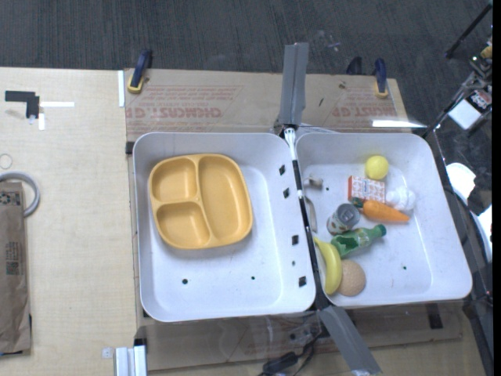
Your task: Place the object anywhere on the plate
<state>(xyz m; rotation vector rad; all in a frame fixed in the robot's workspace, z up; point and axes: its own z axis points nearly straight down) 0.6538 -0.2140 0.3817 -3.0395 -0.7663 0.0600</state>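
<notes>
A yellow plate [201, 201] with three compartments lies in the left bin [219, 288], toward its upper left. The right bin [423, 265] holds several small objects: a yellow ball [376, 166], a red-and-white carton [365, 188], an orange carrot [385, 211], a grey can [343, 218], a green bottle [359, 240], a banana [331, 265] and a tan round piece [352, 278].
A grey divider bar [294, 84] runs between the two bins. Cardboard [235, 100] lies behind the bins, held by blue-and-yellow clamps [141, 69]. A brown paper bag [13, 265] lies at the far left of the bench.
</notes>
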